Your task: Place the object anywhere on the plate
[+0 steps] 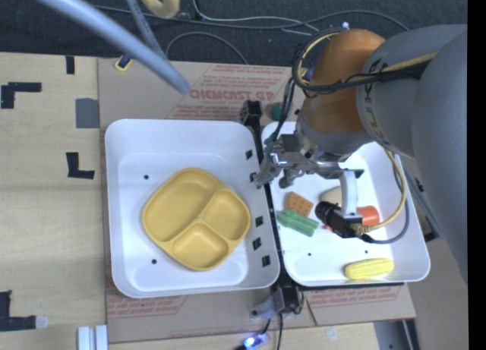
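Observation:
A yellow plate point(197, 218) with three compartments lies in the left bin point(129, 151), nothing on it. My gripper point(275, 175) hangs low over the left edge of the right bin point(402, 253), close to the divider between the bins. Just below it lie a tan waffle-like piece point(299, 204) and a green pod-shaped item point(297, 223). An orange piece point(368, 215) sits to the right, and a yellow corn cob point(369, 268) rests near the right bin's front edge. I see nothing between the fingers.
The arm's orange band and grey body cover the back and right of the right bin. A grey rod crosses the upper left corner above the bench. Cables run behind the bins.

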You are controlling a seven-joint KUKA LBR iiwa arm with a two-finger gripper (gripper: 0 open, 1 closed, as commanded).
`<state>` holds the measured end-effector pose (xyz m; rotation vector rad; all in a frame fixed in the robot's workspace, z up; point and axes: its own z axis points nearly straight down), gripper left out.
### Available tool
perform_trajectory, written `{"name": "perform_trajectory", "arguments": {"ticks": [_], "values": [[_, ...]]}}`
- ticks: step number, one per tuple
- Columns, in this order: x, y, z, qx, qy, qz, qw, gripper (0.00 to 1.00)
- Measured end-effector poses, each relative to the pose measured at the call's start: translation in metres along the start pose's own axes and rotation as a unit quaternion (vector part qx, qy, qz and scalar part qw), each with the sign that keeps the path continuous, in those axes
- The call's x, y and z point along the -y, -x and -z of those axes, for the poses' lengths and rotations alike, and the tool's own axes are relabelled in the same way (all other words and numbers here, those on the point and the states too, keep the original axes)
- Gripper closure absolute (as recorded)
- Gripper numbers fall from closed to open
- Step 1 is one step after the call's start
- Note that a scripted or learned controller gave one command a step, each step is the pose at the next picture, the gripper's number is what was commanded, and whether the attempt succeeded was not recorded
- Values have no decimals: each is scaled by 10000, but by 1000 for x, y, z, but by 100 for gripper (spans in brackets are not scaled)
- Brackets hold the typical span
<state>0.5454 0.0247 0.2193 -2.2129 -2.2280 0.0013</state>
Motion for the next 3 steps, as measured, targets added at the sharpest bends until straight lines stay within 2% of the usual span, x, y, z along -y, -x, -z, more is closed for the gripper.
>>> {"name": "perform_trajectory", "arguments": {"ticks": [2,3], "values": [[-47,-99,-8,0,6,-11,10000,100],[-46,-97,-8,5,-3,-20,10000,0]]}}
